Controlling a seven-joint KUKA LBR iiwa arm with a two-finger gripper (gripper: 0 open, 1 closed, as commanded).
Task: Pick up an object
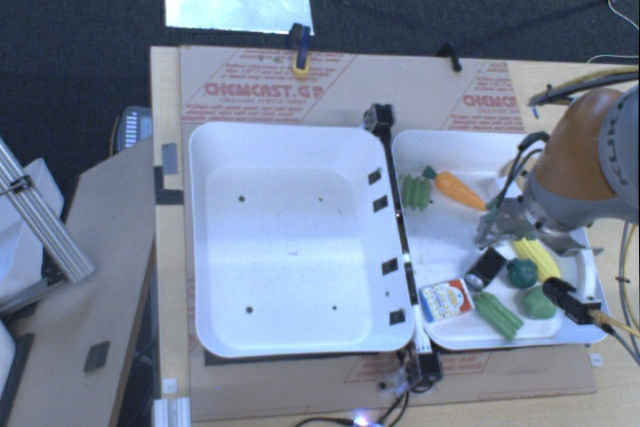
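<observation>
The counter (170, 245) is covered by a printed brown board (420, 80). Two white bins sit side by side on it: left bin (290, 245), right bin (450, 225).

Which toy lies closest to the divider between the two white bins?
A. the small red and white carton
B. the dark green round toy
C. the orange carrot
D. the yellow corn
A. The small red and white carton lies in the right bin next to the divider, while the carrot, the corn and the dark green round toy sit further right.
</observation>
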